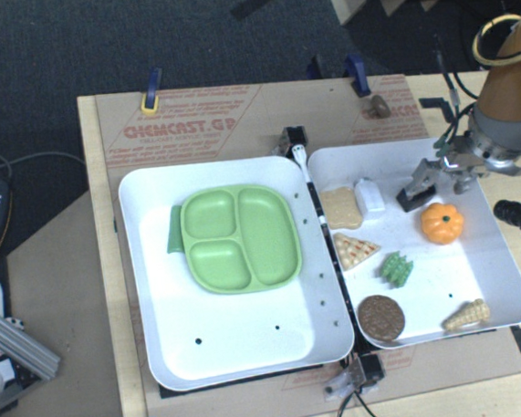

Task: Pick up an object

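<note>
The worktop (233,114) carried two shallow white bins side by side. In the left bin (155,259) lay a green divided plate (241,237) with three compartments, sitting toward the upper middle, with a darker green piece (173,230) tucking out from under its left edge.

The right bin (495,263) held the loose things. A tan slice of bread (341,208) lay by the bin's left wall, with a small white block (367,195) just beside it to the right. Below the bread sat a waffle-patterned wedge (354,250), and further right a small green leafy piece (396,269). A round brown cookie-like disc (381,317) rested near the front edge, and a pale cone-shaped piece (465,316) lay in the front right corner. An orange pumpkin (442,223) stood in the upper right part of the bin, well apart from the disc and the cone.

The arm (506,88) reached in from the right, its orange band showing above the wrist. The claw (417,195) hung over the back of the right bin, just up and left of the pumpkin — its dark tip near the pumpkin, with nothing seen between its fingers. How far apart the fingers stood could not be told from this slant.
</note>
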{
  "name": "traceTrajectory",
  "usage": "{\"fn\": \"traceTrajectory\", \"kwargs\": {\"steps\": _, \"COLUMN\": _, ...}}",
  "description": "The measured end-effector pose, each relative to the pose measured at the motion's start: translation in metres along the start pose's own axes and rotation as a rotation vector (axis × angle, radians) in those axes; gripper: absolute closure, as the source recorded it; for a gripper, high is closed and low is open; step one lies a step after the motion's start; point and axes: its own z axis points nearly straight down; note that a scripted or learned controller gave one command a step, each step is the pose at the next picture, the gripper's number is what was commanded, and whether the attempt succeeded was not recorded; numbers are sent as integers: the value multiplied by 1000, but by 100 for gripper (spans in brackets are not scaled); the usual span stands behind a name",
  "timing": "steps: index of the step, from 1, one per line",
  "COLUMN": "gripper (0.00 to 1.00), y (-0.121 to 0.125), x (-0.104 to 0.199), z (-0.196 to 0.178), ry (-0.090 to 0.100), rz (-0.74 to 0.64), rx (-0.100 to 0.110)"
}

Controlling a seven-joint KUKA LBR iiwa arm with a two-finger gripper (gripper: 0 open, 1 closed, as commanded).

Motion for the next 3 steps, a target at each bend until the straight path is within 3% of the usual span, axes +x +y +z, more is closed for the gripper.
{"fn": "traceTrajectory", "kwargs": {"steps": 1, "gripper": 0, "y": 0, "x": 2, "z": 44, "ry": 1, "rz": -1, "rx": -2}}
{"fn": "traceTrajectory", "kwargs": {"steps": 2, "gripper": 100, "y": 1, "x": 1, "z": 30, "ry": -2, "rz": -2, "rx": -7}}
{"fn": "traceTrajectory", "kwargs": {"steps": 3, "gripper": 100, "y": -4, "x": 8, "z": -27, "ry": -5, "rz": -1, "rx": -16}}
